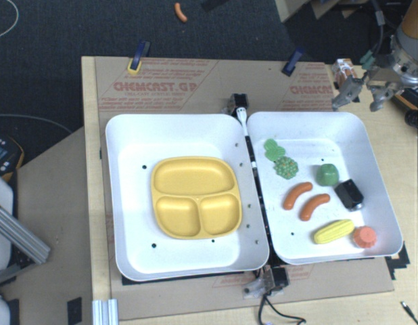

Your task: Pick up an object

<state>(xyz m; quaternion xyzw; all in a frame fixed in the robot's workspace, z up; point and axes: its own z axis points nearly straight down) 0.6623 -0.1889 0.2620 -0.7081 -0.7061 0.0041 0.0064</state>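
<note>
The right bin holds several toy foods: a flat green leafy piece, a broccoli floret, a round green pepper, a black block, two orange sausages, a yellow corn cob and a salmon-coloured round piece. My gripper hangs at the upper right, above the bench just behind the right bin's back rim. Its two fingers stand apart, open, with nothing between them. It is well away from all the objects.
In the left bin lies a yellow divided plate. A black hinge strip runs between the bins. Clamps sit on the board's back edge. A small orange piece lies on the dark floor.
</note>
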